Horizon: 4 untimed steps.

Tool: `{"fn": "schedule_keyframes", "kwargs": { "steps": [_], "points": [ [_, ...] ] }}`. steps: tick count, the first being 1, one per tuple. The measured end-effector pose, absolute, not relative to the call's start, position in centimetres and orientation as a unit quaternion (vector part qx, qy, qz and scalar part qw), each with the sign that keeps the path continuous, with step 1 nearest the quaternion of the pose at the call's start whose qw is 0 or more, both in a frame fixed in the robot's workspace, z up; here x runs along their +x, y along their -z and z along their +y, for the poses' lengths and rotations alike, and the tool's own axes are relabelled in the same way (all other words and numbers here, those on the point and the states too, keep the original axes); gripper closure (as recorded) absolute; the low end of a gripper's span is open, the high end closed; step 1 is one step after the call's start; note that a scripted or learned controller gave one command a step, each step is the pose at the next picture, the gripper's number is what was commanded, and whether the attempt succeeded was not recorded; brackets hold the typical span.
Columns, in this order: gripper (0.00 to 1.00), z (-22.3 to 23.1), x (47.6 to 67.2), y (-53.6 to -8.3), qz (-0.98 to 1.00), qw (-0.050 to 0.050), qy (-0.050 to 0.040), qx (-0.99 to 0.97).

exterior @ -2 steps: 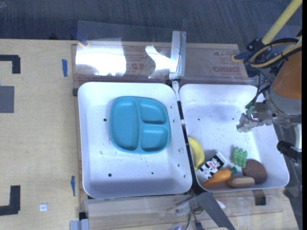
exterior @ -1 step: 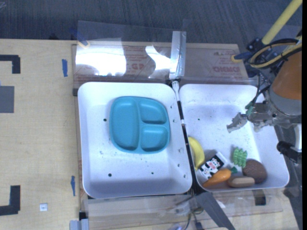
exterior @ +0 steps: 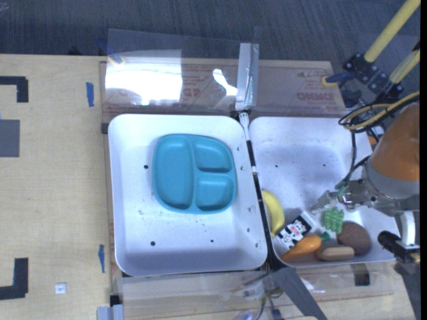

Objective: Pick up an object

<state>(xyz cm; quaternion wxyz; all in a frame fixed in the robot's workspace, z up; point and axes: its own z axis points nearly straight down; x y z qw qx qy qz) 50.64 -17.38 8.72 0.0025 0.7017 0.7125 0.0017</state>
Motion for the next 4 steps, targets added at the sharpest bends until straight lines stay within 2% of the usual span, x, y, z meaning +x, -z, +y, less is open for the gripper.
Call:
{"fn": "schedule_keyframes", "kwargs": {
  "steps": [1, 2, 3, 4],
  "points": [
    [1.0, -17.5, 50.8, -9.9, 0.712, 0.006, -0.0032, 0.702],
    [1.0, -13.7, 48.0, -12.0, 0.859, 0.0, -0.0007, 0.511],
    [1.0, -11.8, 48.3, -8.8, 0.718, 0.003, -0.0013, 0.696],
    [1.0, -7.8, 53.5, -18.8, 0.74, 0.003, -0.0031, 0.673]
  ]
}}
